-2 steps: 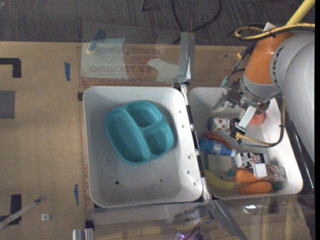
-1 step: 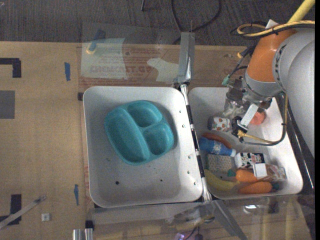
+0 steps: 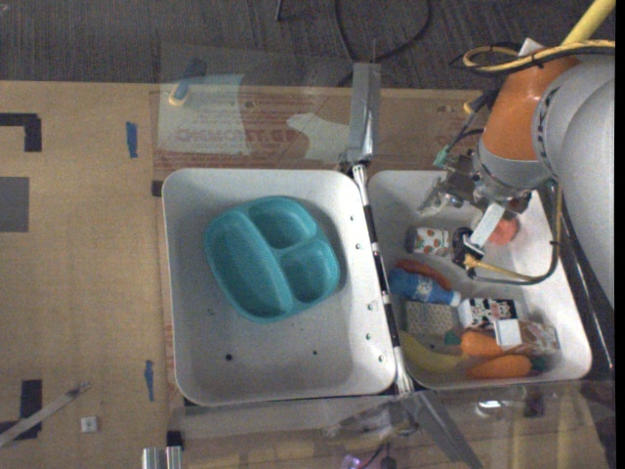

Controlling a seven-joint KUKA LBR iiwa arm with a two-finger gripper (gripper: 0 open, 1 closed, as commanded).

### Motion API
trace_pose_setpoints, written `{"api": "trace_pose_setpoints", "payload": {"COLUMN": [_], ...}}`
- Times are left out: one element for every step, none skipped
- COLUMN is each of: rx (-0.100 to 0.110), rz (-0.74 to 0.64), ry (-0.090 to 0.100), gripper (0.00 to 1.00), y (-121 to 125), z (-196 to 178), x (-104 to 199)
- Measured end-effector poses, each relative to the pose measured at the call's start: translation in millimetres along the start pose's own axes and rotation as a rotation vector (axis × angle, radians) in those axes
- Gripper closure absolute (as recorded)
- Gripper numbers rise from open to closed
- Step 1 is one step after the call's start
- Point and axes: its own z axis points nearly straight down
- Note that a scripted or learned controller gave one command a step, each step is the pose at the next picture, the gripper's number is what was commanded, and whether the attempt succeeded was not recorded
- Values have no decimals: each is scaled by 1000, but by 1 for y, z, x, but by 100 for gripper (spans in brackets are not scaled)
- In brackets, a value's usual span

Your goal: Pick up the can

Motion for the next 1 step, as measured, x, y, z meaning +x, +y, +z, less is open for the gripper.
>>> {"api": "trace_pose_setpoints", "payload": {"rx": [1], "rz": [25], "ry": [-1], "gripper": [0], "y": [-25], "z": [21], "x": [-12]}}
